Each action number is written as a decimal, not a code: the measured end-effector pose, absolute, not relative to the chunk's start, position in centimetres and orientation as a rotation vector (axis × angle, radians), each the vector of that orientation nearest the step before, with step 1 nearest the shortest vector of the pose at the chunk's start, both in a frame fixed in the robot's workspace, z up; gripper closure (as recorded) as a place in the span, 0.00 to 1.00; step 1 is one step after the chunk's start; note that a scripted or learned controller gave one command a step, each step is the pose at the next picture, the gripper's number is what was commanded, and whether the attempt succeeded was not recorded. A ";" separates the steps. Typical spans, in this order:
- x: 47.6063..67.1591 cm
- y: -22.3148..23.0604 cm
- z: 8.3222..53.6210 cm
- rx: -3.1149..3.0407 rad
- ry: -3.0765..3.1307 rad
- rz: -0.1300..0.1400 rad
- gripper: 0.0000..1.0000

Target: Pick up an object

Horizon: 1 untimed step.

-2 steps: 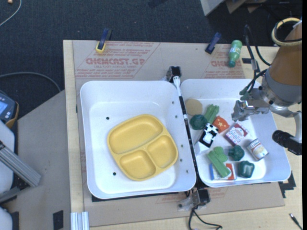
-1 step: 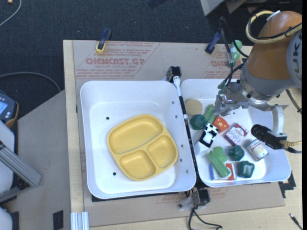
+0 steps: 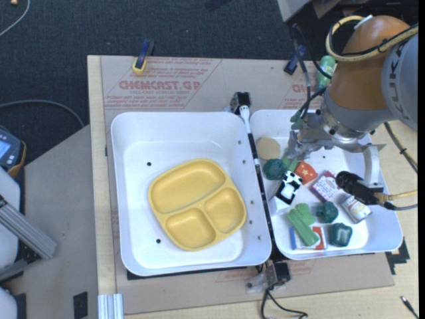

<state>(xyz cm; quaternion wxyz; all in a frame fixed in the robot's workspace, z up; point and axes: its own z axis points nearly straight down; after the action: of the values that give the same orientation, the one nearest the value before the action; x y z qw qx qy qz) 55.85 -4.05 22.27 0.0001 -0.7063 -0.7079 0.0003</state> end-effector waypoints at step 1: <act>54.2 -3.4 22.8 -2.218 -2.221 0.002 1.00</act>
<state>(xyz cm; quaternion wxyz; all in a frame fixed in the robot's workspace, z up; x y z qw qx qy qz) 54.24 -3.38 22.83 0.0014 -0.7067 -0.7075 0.0006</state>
